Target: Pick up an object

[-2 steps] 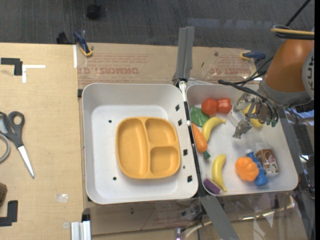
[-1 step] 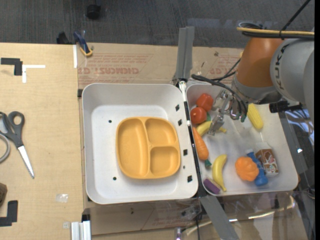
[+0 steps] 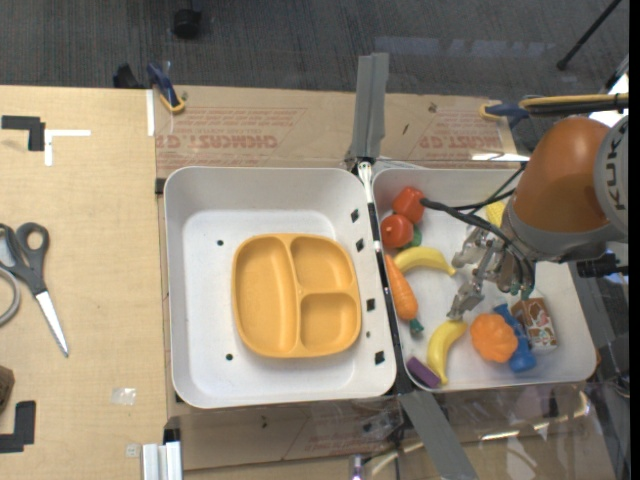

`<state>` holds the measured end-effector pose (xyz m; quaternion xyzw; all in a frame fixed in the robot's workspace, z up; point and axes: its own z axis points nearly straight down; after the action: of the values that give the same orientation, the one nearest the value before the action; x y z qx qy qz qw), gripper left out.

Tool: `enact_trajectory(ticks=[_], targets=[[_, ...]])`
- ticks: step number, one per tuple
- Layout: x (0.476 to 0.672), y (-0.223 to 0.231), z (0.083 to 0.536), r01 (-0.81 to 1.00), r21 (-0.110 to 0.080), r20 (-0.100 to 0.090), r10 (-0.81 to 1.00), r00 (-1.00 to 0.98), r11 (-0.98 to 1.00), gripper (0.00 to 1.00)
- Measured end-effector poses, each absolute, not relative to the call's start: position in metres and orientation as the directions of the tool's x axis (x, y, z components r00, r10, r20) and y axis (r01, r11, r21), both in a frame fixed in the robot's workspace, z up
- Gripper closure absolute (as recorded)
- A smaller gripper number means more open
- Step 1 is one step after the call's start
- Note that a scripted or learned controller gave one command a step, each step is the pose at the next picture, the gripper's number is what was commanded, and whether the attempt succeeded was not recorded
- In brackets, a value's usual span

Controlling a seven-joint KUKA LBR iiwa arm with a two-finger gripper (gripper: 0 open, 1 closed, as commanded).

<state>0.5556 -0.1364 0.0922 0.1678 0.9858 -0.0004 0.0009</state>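
My gripper (image 3: 462, 280) hangs low over the middle of the right bin (image 3: 570, 373), open, with only bare bin floor between its fingers. A yellow banana (image 3: 422, 259) lies just to its left. A second banana (image 3: 444, 343) lies right below the lower fingertip. An orange fruit (image 3: 493, 336) sits below and to the right, next to a blue piece (image 3: 521, 356) and a brown and white packet (image 3: 538, 323). An orange carrot (image 3: 401, 291) and two red fruits (image 3: 405, 204) (image 3: 396, 230) lie along the bin's left wall. The arm hides a yellow item (image 3: 495, 213) in part.
The left bin (image 3: 195, 268) holds a yellow three-compartment plate (image 3: 297, 295). A purple piece (image 3: 422, 371) lies in the right bin's front left corner. Scissors (image 3: 38, 280) rest on the wooden bench at far left. A grey divider post (image 3: 369, 108) stands between the bins at the back.
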Motion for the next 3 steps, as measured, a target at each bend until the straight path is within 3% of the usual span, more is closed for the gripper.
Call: enact_trajectory(ticks=[1,2,3], targets=[[0.607,-0.205,0.193,0.255,-0.001,-0.007,0.255,-0.967,0.967,0.00],[0.546,-0.219,0.100,0.347,0.001,-0.016,0.347,-0.938,0.938,0.00],[0.519,-0.220,0.105,0.455,0.012,-0.047,0.455,-0.889,0.890,0.00]])
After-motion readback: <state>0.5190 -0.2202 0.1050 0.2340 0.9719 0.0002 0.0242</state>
